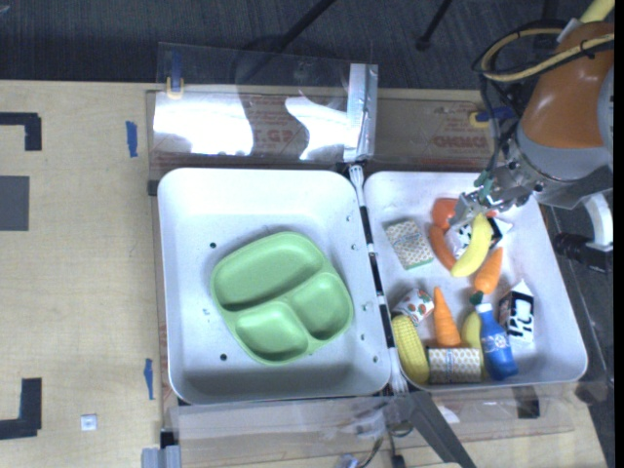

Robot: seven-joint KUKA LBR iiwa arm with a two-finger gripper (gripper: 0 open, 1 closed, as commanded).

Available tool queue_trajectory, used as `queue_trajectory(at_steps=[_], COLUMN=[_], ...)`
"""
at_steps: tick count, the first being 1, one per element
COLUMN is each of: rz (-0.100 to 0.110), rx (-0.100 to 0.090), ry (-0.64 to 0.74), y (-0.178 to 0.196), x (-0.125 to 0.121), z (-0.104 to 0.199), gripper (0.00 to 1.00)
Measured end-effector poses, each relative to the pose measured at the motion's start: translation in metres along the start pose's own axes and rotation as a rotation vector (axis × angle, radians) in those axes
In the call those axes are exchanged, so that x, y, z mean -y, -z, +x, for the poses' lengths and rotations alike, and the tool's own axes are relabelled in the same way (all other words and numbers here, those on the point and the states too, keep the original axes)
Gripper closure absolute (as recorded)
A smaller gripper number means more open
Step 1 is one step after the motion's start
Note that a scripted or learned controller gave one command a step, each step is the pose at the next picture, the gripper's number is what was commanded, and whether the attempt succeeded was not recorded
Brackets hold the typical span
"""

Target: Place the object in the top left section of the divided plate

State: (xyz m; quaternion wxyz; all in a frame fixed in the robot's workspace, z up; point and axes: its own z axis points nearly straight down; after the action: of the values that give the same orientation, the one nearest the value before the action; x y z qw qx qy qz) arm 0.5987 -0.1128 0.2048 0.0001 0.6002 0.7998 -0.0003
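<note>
Right bin (561, 344): gripper (482, 206) over banana (475, 247), grip state unclear; plate (282, 295) left.

One fixed camera looks down on me from above the surface (68, 261), tilted at a slant, set far enough back to take in both white bins: the left bin (185, 203) sits mid-frame, the right bin (561, 320) toward the right side. My arm (570, 105) enters from the right edge, upper corner.

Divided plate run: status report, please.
Gripper over right bin, above banana; grasp unconfirmed. Green divided plate in left bin, all sections bare. Nothing blocking.
</note>
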Motion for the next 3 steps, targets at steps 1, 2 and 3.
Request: queue_trajectory(at_steps=[1, 2, 3], rz=[0.003, -0.007, -0.012], rx=[-0.002, 0.002, 0.002], ry=[-0.102, -0.251, -0.327], y=[-0.04, -0.117, -0.117], x=[0.055, 0.063, 0.104], z=[-0.034, 0.031, 0.043], gripper=[1.0, 1.0, 1.0])
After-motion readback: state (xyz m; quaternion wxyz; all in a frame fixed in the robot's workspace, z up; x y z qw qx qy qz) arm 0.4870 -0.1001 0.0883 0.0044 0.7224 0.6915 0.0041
